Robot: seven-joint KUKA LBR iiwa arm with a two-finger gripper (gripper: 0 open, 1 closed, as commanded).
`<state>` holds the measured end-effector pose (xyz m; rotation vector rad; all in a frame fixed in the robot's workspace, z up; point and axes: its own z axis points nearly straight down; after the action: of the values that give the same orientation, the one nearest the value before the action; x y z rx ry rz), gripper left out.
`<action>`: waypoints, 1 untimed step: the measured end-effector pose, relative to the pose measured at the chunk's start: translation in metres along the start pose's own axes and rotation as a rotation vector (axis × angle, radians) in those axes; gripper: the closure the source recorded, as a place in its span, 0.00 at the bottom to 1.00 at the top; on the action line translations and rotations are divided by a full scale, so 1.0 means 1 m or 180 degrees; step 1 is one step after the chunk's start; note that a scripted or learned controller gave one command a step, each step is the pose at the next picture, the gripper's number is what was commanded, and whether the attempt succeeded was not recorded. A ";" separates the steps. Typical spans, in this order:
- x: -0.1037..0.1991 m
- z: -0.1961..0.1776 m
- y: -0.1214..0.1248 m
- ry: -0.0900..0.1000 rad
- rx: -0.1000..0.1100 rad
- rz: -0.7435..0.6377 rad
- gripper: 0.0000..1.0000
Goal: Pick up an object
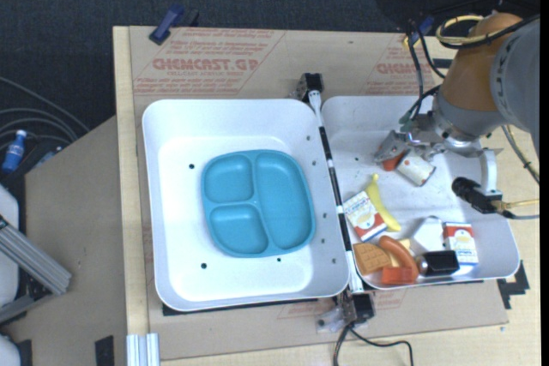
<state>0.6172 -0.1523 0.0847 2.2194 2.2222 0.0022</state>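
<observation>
The grey metal gripper (403, 148) hangs low in the right white bin (506, 257), just above the small white and red tube (410, 168), grip unclear.

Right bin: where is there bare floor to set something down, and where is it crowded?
Bare floor lies in the right bin along its far wall and left of the gripper. Its near end is crowded: banana, small cartons, hot dog.
</observation>
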 end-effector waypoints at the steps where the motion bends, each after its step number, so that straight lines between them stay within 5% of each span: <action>1: 0.000 -0.010 0.000 -0.0004 -0.0006 0.0000 1.00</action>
<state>0.6176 -0.1526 0.0949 2.2177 2.2208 0.0030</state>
